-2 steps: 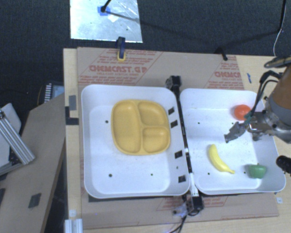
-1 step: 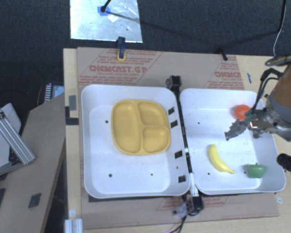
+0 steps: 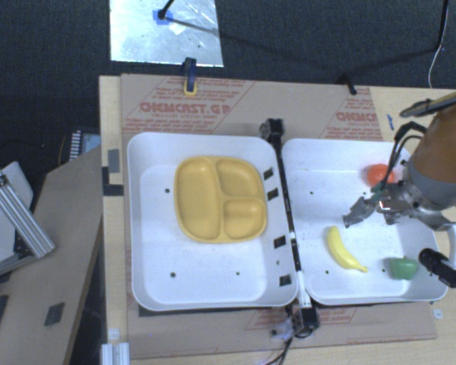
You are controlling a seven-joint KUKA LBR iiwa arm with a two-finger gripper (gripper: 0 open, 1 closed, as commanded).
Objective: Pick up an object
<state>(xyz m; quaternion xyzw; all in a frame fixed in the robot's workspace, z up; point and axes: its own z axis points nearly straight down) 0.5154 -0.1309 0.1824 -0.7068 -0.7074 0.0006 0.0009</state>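
In the right bin (image 3: pixel 319 166), a yellow banana (image 3: pixel 344 250) lies near the front. A small green object (image 3: pixel 401 267) rests by the front right corner. An orange-red object (image 3: pixel 380 175) sits at the right side, partly hidden behind the arm. My gripper (image 3: pixel 362 211) hangs low over the bin's middle, just above and right of the banana's upper end and left of the orange object. Nothing shows between its fingers.
The left bin (image 3: pixel 148 265) holds a yellow divided plate (image 3: pixel 218 198). A black hinge strip (image 3: pixel 283 211) runs between the two bins. The arm's orange band and grey wrist (image 3: pixel 444 166) cover the right bin's right edge. Brown cardboard lies under both bins.
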